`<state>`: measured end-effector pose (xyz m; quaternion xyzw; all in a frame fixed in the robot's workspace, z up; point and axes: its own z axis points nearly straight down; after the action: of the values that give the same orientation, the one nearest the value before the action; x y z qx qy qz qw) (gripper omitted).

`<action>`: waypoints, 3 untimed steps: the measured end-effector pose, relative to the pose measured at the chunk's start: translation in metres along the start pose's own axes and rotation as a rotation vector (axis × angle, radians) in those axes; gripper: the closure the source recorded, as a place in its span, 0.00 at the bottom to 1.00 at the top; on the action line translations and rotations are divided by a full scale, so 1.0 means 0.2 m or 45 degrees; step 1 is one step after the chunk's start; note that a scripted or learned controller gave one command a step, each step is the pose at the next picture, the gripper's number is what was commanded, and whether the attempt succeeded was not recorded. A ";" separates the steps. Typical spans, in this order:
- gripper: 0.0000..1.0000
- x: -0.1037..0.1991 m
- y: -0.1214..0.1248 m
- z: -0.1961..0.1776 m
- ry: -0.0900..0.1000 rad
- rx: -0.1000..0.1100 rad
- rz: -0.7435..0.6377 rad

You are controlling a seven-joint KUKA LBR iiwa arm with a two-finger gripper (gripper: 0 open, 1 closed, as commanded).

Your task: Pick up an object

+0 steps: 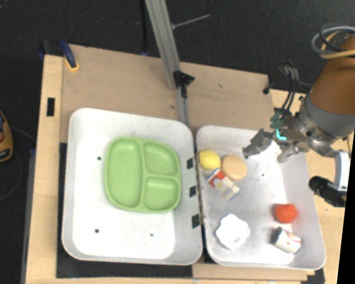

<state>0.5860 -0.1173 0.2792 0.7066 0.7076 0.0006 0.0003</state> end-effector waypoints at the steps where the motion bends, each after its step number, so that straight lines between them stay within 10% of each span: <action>1: 0.00 0.00 0.00 0.00 0.000 -0.001 0.000; 3: 0.00 -0.03 0.05 0.53 -0.002 0.007 0.004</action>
<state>0.5953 -0.1225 0.1736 0.7078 0.7064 -0.0019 -0.0009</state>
